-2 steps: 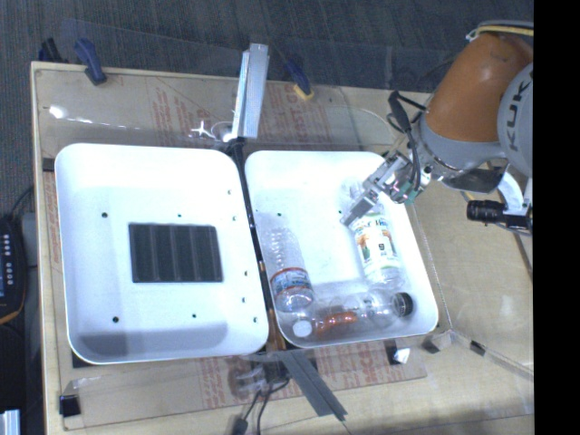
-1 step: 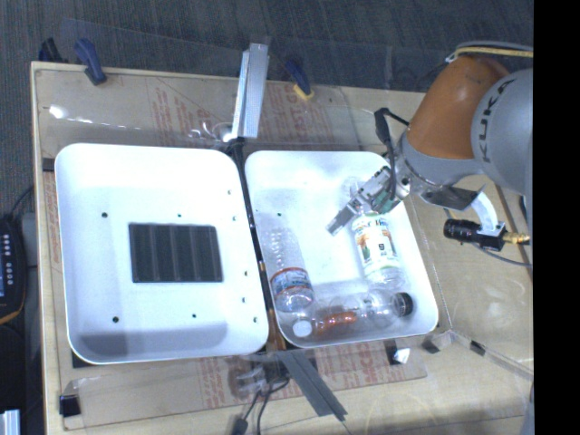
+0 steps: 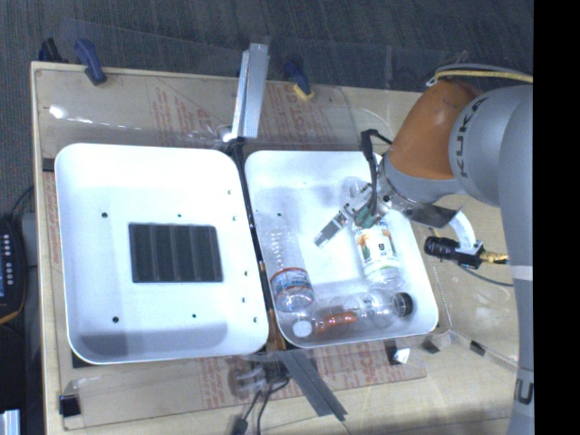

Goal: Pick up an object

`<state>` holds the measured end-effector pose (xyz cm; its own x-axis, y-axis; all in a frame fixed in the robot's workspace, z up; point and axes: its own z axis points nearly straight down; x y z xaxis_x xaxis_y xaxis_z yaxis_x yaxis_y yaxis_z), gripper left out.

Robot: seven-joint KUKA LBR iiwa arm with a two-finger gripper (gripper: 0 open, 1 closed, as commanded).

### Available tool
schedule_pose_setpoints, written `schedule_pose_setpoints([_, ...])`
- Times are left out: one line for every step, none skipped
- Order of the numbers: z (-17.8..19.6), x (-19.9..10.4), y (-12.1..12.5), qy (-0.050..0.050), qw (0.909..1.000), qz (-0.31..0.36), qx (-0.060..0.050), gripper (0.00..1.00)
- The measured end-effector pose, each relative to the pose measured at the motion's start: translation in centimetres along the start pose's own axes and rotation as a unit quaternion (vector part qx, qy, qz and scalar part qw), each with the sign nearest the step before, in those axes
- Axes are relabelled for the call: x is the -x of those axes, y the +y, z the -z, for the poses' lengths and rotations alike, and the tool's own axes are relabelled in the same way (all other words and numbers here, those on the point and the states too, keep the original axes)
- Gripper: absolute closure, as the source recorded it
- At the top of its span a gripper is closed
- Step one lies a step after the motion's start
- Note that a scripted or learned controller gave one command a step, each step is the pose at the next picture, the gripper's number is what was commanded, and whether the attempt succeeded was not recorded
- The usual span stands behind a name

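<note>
**Mia:** Wooden desk [image 3: 136, 98], two white bins on it. The arm's end effector [image 3: 349, 220] is down in the right bin [image 3: 299, 175]. Is it holding anything?

**Sam:** I can't tell. It's small and dark, and clear plastic sits all around it. I see nothing held in it for sure.

**Mia:** What could it pick up?

**Sam:** A bottle with a white label [image 3: 379, 252] lies just beside it, a bit nearer the arm's side. Another clear bottle [image 3: 283, 265] lies on its other side, toward the left bin [image 3: 145, 179]. A third one with brown stuff inside [image 3: 349, 317] lies along the bin's front wall, farther off.

**Mia:** Which is best?

**Sam:** I'd go for the labelled one, I think. It's closest.

**Mia:** How should it grab?

**Sam:** Come straight down over the middle of the bottle and squeeze across the thin way, not along the long way. Round bottles may roll, so go slow. Then lift a little and check it comes up too.

**Mia:** And the left bin?

**Sam:** Just a dark grate [image 3: 175, 252] in it. Leave it alone.
</note>
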<state>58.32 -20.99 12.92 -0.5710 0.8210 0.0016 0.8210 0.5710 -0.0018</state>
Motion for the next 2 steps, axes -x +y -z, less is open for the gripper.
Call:
schedule_pose_setpoints([5.8,-0.6,-1.1,-0.002,0.9998,-0.018,0.001,0.0])
schedule_pose_setpoints([4.3,0.0,-0.1,-0.002,1.0,0.0,0.001,0.0])
